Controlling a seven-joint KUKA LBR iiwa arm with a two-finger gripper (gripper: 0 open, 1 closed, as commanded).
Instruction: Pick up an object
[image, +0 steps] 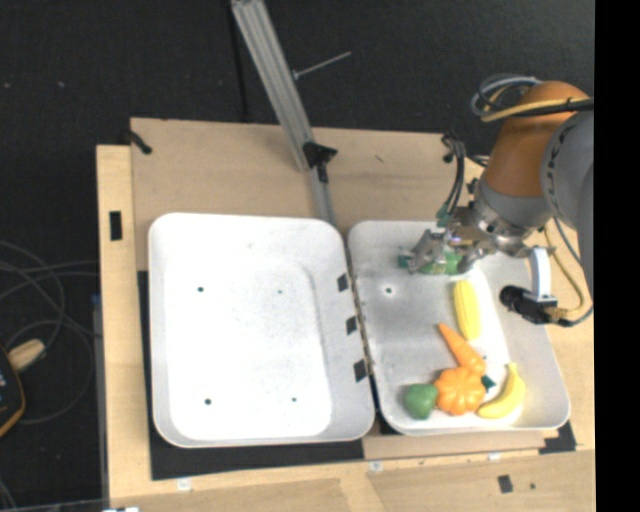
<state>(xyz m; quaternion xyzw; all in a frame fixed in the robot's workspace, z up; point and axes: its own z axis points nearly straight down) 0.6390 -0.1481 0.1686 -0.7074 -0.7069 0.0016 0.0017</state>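
Observation:
The right bin (400, 310) holds several toy foods. A yellow corn cob (465, 308) lies upright near the middle, with an orange carrot (459, 345) just below it. At the bin's front sit an orange pumpkin-like piece (458, 391), a green piece (421, 400) to its left and a yellow banana (506, 393) to its right. My gripper (432, 256) hangs low over the bin's back part, just above and left of the corn. Small green patches show at the gripper's tip; I cannot tell if they belong to a held object.
The left bin (250, 330) is bare white with a few small dots. A metal pole (285, 90) slants across the back of the bench. The arm's grey body and orange band (520, 150) stand over the bench's back right corner, with cables beside the right bin.

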